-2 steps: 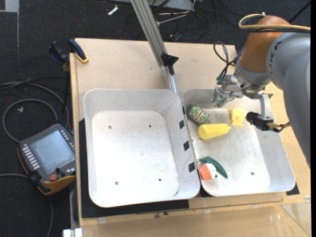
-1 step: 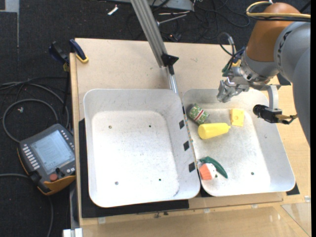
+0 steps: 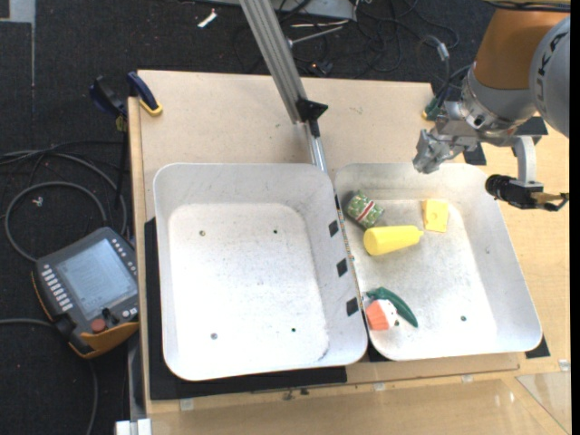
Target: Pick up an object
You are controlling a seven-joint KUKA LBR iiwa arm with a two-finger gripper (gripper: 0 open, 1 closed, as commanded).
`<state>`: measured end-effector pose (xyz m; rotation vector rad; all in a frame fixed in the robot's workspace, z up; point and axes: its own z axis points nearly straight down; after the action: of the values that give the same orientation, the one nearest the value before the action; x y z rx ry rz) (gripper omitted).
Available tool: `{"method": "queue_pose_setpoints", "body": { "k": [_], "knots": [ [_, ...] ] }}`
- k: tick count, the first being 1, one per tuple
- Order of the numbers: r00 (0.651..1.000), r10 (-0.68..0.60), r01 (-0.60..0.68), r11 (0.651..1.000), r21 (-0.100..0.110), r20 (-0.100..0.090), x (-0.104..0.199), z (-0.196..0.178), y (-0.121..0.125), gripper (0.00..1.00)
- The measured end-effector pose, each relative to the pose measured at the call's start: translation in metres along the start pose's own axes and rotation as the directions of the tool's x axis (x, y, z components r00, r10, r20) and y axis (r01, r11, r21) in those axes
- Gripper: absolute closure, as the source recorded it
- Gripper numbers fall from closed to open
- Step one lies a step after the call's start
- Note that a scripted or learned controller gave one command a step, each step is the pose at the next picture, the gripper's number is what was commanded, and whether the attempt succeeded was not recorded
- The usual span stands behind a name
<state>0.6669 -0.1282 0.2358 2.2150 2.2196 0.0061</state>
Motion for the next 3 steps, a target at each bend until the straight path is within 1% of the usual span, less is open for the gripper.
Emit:
{"method": "queue_pose_setpoints", "body": {
  "k": [1,2,3],
  "knots": [
    [1.0,-0.001,0.001,1.0,0.001,0.0,0.0,-0.036,0.001,1.0],
    [1.0,-0.005,0.005,1.0,0.009,-0.003,0.05,-0.019,-0.019,1.0],
    [1.0,-0.006,0.006,1.0,0.009,-0.004,0.103,-0.008,-0.036,1.0]
  ]
}}
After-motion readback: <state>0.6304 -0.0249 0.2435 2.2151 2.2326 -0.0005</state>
